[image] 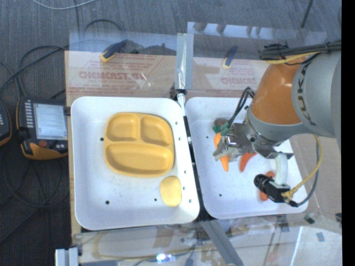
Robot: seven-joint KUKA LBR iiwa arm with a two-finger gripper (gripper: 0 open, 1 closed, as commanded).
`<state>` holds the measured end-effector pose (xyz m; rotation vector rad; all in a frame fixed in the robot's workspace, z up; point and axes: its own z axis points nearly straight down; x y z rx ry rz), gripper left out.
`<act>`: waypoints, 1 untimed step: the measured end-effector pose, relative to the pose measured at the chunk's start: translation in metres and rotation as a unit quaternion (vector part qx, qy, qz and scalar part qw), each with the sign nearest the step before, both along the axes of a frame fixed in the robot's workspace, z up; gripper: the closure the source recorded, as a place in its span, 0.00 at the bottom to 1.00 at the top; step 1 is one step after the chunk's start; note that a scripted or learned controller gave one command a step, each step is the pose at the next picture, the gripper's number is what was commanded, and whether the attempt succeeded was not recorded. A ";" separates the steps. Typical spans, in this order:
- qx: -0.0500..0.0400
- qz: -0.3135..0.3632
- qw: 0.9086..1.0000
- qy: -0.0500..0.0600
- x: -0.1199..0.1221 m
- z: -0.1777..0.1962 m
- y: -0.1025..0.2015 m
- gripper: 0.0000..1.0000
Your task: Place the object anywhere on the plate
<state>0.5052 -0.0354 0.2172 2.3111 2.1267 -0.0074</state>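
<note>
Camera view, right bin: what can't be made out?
- Gripper: blocked by the arm above; any grasp untellable.
- Orange carrot-like pieces: partly under the arm; count unclear.
- Right bin: right side covered by the arm.
- Teach pendant screen: too small to read.

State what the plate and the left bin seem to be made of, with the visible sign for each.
Plate: probably moulded plastic, matte yellow; one even colour and soft, rounded compartment ridges. Left bin: likely hard plastic, smooth white with a slight sheen; rounded corners and a raised rim, though coated metal cannot be ruled out.
</note>
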 end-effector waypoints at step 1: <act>0.001 0.075 0.997 0.001 0.057 -0.035 0.073 1.00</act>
